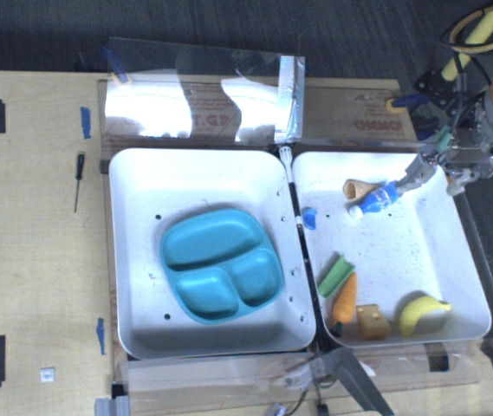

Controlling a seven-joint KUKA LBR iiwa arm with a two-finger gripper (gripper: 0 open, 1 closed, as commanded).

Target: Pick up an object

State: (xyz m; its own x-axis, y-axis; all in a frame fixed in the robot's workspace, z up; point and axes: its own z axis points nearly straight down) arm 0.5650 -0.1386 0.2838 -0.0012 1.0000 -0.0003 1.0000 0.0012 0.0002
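Gripper (421,170) low over the right bin's (419,250) far edge, finger state impossible to tell, blue-and-white toy (376,200) just beside its tip, touching a tan cone (358,188), divided teal plate (220,263) in the left bin (133,198)

I see a small blue object (378,199) in the right bin's (419,258) upper part, lying tilted, touching a tan cone-shaped piece (358,188) on its left.
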